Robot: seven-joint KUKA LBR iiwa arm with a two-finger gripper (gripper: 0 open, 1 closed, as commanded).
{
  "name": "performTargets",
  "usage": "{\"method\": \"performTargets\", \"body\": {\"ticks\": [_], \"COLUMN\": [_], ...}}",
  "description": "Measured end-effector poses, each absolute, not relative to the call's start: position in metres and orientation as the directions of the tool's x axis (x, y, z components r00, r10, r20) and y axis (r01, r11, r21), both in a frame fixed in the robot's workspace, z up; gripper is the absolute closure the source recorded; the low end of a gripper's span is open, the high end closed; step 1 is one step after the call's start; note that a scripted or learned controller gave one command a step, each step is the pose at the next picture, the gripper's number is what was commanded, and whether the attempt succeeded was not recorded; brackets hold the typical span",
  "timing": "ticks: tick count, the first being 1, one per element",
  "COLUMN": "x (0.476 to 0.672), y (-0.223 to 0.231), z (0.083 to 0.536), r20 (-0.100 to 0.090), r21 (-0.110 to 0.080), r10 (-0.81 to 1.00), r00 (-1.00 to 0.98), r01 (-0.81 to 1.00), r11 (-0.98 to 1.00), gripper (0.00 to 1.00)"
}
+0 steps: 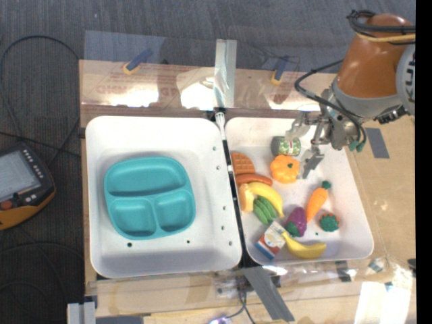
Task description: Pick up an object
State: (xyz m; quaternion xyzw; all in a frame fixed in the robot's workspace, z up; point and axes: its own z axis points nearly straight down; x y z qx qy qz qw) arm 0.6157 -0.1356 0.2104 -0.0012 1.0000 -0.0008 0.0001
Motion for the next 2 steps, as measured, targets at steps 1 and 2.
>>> {"method": "performTargets", "body": {"ticks": [1, 2], "x": [0.499, 0.508], "y": [-0.173, -0.196], "z": [0.107, 0.091], "r20": [-0.007, -0.016], "r21": [-0.002, -0.001], "r10": [0.004, -0.015], "r00": [-1.0, -1.0], "r01": [0.004, -0.015], "r11": [1.0, 1.0], "gripper": [0.0, 0.0]}}
